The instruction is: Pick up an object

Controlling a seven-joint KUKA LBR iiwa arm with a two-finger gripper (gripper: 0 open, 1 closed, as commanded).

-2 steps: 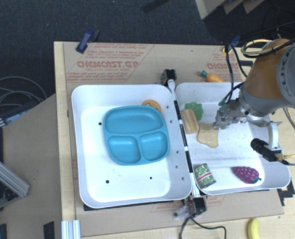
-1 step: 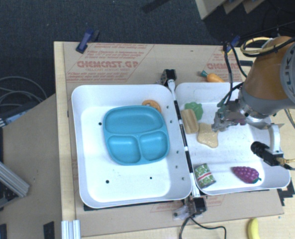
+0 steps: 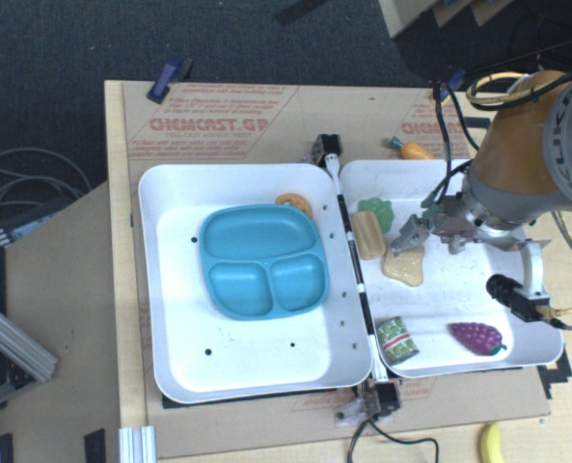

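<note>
Two white bins side by side on the bench; left bin (image 3: 170, 287) has a blue divided tray (image 3: 263, 261) in the middle, with a small tan pastry-like item (image 3: 294, 202) just past the tray's 1 o'clock corner. Right bin (image 3: 527, 350) holds the pickables: green leafy piece (image 3: 374, 209) at 11 o'clock, tan bread-like block (image 3: 367, 234) touching it just below, pale flat piece (image 3: 405, 267) near centre, green-and-white packet (image 3: 396, 340) at 7 o'clock, purple grapes (image 3: 476, 337) at 5 o'clock. Arm in from 3 o'clock, gripper (image 3: 408, 238) low over the bin, right above the pale flat piece's 12 o'clock edge. Cannot tell whether the pincer is apart or together; nothing visibly clamped
</note>
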